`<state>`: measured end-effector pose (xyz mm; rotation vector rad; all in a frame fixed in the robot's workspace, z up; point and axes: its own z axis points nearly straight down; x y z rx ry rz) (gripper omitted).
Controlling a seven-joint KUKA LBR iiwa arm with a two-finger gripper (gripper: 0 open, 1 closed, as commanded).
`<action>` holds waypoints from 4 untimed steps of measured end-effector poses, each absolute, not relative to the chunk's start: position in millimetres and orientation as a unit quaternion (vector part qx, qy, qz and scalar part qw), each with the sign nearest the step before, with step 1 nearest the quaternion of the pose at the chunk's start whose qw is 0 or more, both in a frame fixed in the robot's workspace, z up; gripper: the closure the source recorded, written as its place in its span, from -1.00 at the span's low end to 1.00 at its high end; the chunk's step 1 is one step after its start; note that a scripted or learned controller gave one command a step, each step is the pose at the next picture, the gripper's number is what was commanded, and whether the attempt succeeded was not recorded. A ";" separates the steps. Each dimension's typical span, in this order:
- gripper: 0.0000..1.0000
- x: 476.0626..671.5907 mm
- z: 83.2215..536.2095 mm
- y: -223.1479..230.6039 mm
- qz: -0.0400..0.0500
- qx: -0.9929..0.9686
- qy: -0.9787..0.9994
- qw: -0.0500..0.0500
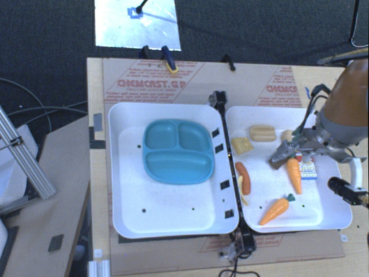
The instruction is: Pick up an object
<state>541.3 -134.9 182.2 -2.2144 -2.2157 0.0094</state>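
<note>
Just below the fingers (281,156), whose state I cannot tell, a carrot (294,176) lies near-vertical, tip down.

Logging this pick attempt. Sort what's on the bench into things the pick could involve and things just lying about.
Pick candidates, right bin:
gripper
upper carrot, beside the gripper
lower carrot
red sausage
bread roll
yellow wedge

Lying about:
blue divided plate in the left bin
cardboard sheet under both bins

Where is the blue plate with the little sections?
In the camera view, the blue plate lies in the left bin, near its middle. The carrots and other toy food are over in the right bin.
</note>
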 end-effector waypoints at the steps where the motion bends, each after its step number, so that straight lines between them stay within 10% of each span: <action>1: -1.00 544.4 188.2 -134.8 -0.001 -0.706 -0.708 -0.001; 3: -1.00 547.9 82.3 -134.4 0.000 -0.706 -0.708 0.002; 4: 1.00 548.9 95.2 -136.1 -0.001 -0.707 -0.708 -0.001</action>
